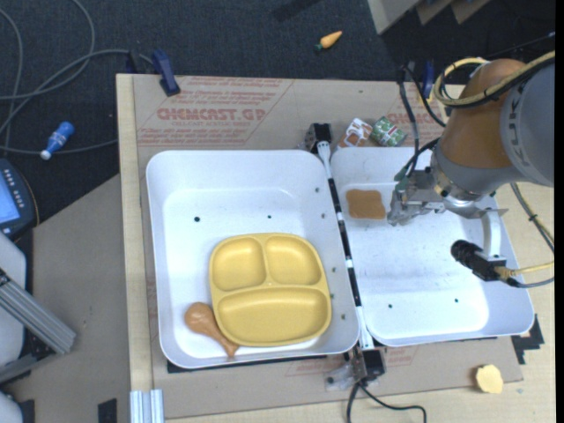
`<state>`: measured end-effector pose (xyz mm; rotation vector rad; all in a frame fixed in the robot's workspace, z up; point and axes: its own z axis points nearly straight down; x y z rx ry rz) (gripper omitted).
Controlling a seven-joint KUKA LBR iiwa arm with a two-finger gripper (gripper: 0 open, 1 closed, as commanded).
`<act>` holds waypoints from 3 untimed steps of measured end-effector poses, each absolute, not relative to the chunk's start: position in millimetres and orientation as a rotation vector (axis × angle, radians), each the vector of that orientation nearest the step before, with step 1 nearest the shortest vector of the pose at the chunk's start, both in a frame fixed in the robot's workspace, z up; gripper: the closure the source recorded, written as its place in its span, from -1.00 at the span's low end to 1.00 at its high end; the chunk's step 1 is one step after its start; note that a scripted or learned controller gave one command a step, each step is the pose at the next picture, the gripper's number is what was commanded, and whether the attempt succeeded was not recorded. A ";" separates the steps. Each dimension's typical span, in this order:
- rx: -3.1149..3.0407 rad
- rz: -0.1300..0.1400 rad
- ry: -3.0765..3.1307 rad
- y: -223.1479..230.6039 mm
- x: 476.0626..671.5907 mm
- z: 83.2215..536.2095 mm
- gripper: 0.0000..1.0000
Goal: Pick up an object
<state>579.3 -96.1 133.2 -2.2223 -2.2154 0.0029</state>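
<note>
The arm comes in from the right of the frame, its orange band at upper right, and the hand sits low over the right bin, in that bin's upper left part. Just to the hand's left lies a flat brown square, close by the bin's left wall. This looks like the thing being gone after. The hand's tip is at the square's right edge; whether it touches I cannot tell, and whether the hand is released or clenched I cannot tell either, since the wrist hides the tip from this angle. Nothing is seen gripped.

In the left bin, at lower centre of the frame, lies a yellow tray with three compartments, and a tan drumstick touches its lower left corner. A small yellow piece lies on the counter at lower right, outside the bins.

To do this step well, I judge the hand should shift a little to the left so that it stands over the square's middle rather than its edge. The square is thin and flat, so a grip from above will likely slip off; the hand must go right down to the bin floor and close across the square's narrow span. The wall beside it leaves little room on the left, so the closing direction had better run along the wall, up and down the frame. Lift slowly and check that the square comes up.
</note>
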 end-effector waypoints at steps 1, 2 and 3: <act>-2.221 0.001 -2.219 -95.8 581.4 130.8 -1.00; -2.222 -0.004 -2.228 -107.8 641.4 82.7 -1.00; -2.223 -0.006 -2.227 -107.3 640.3 96.0 1.00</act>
